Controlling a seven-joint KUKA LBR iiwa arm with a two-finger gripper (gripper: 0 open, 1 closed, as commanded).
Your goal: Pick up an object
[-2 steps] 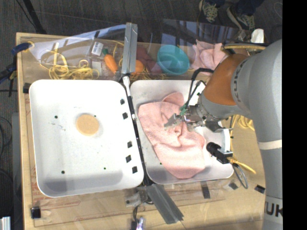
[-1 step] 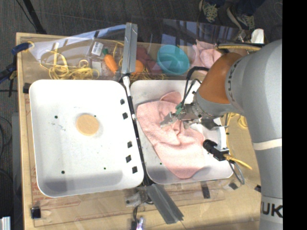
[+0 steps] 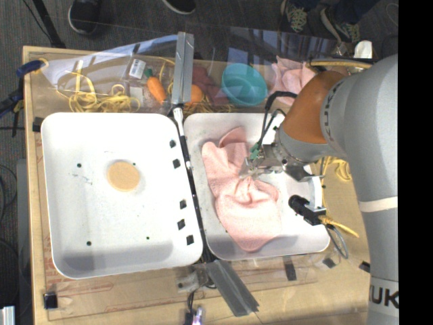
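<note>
Camera view: pink cloth lies lengthwise along its bin, tool seemingly pinching it.

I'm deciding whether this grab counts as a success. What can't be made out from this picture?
- Claw: it sits down at the bunched pink cloth in the right bin; the wrist above hides its grip, so contact is unclear.
- Cloth underside: hidden by its own folds.
- Tan disc in the left bin: too small to identify.
- Arm: cut off by the bottom edge.

2 white bins, 1 pink cloth, 1 tan disc, 1 teal bowl.
</note>
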